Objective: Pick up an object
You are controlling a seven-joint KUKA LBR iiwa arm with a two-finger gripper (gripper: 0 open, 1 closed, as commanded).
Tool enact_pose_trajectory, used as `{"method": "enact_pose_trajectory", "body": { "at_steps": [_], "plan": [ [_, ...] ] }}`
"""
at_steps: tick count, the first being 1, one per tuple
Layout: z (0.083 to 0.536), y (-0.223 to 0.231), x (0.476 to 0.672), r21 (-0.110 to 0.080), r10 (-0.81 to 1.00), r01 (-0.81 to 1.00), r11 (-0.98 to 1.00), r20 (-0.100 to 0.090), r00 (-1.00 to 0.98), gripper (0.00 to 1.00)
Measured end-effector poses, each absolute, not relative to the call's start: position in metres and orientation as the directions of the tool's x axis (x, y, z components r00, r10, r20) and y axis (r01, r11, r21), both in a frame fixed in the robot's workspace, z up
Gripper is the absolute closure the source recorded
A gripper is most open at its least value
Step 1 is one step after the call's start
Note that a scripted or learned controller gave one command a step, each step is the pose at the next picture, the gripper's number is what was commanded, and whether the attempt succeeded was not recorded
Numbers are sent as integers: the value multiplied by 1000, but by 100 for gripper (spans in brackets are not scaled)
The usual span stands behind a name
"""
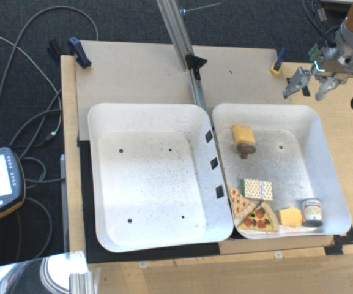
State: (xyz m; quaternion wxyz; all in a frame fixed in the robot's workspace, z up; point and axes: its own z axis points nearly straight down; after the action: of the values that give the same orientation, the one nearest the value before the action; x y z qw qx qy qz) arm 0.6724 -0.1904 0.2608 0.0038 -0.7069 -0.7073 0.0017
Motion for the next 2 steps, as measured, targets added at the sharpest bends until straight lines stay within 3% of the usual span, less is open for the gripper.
{"method": "enact_pose_trajectory", "body": {
  "at_steps": [1, 2],
  "plan": [
    [264, -190, 673, -4, 1000, 1000, 2, 1, -2, 0],
    [222, -190, 672, -6, 1000, 1000, 1, 1, -1, 0]
  ]
}}
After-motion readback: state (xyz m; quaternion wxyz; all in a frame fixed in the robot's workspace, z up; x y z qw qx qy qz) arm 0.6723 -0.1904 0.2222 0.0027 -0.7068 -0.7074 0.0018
